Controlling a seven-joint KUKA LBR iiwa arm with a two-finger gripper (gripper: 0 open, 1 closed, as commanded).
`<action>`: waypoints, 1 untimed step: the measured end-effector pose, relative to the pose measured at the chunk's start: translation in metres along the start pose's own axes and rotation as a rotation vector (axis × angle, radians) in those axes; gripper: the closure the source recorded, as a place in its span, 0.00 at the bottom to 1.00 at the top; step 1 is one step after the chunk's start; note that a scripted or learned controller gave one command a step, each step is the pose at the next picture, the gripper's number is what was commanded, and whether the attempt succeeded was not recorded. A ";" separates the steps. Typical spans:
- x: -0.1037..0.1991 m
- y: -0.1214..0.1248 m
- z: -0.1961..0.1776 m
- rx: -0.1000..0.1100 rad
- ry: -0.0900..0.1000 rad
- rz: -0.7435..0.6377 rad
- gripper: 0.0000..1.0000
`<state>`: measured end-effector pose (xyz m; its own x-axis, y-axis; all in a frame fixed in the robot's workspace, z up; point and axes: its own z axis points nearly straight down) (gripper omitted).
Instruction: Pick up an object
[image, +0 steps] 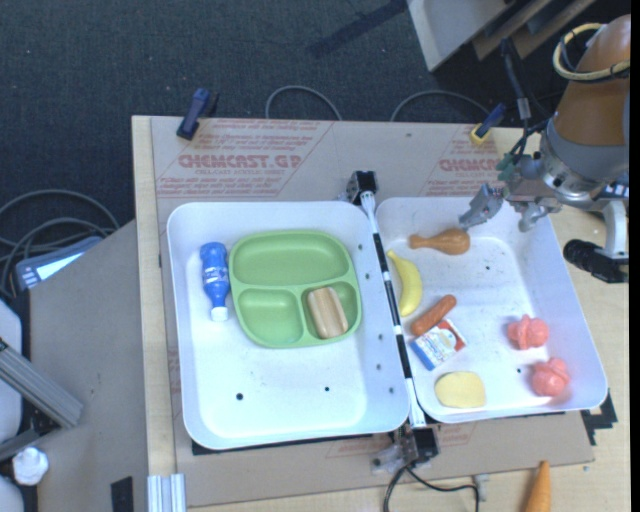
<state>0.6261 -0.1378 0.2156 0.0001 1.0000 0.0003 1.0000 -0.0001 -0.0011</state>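
With its fingers spread and nothing between them, the gripper (497, 203) hangs just beside the chicken drumstick (441, 241); it should centre over the meaty end before closing.

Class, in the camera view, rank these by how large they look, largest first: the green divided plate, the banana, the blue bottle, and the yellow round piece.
1. green divided plate
2. banana
3. blue bottle and yellow round piece: these two look too alike to rank.

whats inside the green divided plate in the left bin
The green divided plate holds one thing: a tan bread roll in its lower right compartment. The plate's surface beneath the roll is covered, so it cannot be seen.
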 end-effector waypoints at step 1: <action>0.005 0.042 0.127 -0.007 -0.002 -0.001 0.00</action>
<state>0.6681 -0.1326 0.0887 -0.0009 1.0000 -0.0016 1.0000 0.0009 0.0055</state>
